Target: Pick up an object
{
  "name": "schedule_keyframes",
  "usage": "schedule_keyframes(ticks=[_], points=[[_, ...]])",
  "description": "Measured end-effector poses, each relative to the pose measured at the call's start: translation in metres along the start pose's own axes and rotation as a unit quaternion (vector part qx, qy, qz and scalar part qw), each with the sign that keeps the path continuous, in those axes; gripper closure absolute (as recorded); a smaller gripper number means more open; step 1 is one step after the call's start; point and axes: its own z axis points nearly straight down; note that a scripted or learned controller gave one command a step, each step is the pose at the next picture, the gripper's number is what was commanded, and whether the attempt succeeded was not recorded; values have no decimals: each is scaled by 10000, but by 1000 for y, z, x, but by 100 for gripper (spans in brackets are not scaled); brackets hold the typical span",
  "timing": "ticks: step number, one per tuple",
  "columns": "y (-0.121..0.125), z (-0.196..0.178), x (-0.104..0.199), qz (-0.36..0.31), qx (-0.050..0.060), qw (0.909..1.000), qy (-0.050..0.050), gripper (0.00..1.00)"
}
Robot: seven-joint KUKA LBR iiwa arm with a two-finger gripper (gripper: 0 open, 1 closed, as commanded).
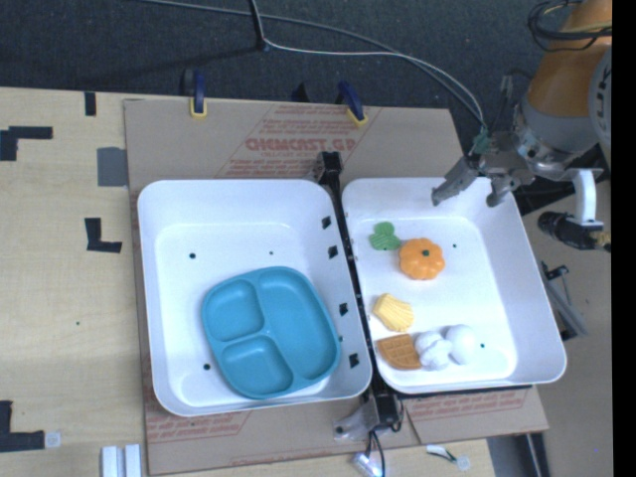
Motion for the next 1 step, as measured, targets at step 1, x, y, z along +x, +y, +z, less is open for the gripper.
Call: schedule_keyframes(ticks=[1], points=[[-7, 89, -35, 14, 37, 10000, 5, 0]])
